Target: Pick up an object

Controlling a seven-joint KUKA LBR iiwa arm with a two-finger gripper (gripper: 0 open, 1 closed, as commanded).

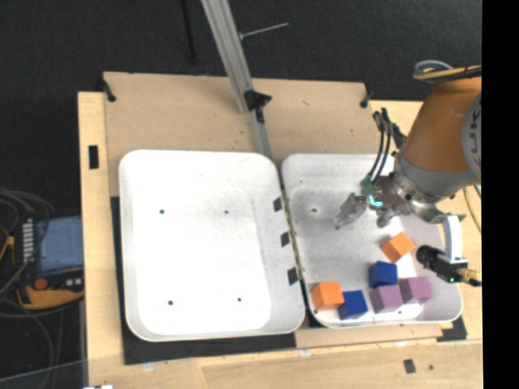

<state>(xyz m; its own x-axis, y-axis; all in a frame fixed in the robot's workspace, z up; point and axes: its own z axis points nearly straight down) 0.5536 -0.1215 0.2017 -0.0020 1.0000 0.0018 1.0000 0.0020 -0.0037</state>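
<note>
Pale wooden table (195, 112) carries two shallow white plastic bins, and my end effector (354, 210) hangs over the right bin (324, 177), holding nothing; how wide it stands I cannot tell. Nearest is the small orange foam cube (398, 246), just beside me toward the bin's near right corner, with blue and purple cubes beyond it.

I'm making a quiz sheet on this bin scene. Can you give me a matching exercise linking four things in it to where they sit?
Things:
1. pincer
2. orange block by the bin divider
3. tilted orange block
4. left bin

Places:
A. bottom-left corner of the right bin, touching a blue block
B. over the bare middle of the right bin
C. beside the right bin, holding no blocks
D. just above the blue and purple cluster, near the arm

Pairs: 1-B, 2-A, 3-D, 4-C
</note>
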